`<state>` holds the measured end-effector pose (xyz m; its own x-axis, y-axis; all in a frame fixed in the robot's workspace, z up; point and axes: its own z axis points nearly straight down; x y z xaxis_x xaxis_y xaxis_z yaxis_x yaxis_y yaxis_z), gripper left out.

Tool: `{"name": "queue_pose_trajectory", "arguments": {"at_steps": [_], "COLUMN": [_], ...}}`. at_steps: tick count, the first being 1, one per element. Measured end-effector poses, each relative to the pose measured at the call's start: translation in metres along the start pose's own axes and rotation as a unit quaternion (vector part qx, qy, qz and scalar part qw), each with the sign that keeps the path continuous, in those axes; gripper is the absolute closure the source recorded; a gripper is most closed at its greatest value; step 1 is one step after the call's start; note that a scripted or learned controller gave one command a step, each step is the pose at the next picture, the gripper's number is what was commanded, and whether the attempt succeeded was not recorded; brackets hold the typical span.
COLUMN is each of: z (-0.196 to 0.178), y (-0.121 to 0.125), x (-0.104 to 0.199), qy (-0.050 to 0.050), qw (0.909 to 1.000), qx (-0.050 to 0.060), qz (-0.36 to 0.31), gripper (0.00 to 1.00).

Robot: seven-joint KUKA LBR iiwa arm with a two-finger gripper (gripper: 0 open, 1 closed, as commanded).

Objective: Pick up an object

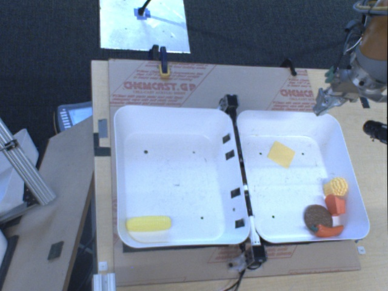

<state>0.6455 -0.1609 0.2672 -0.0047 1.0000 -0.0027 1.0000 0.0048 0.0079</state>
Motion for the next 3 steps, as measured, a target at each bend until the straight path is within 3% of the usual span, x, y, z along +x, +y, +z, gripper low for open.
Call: {"name": "queue_pose_trajectory", "arguments": {"at_steps": [1,2,3], "z": [-0.072,0.042,-0.054], "y": [-0.049,-0.061,-0.058], "x": [0.042,0.106,0.123], "qy": [0.002,0.003,0.001], "qw": [1.0,1.0,1.0], "qx": [0.001,0.008,-0.002], "qz": [-0.001,-0.002,-0.001], "gripper": [1.0,1.0,1.0]}}
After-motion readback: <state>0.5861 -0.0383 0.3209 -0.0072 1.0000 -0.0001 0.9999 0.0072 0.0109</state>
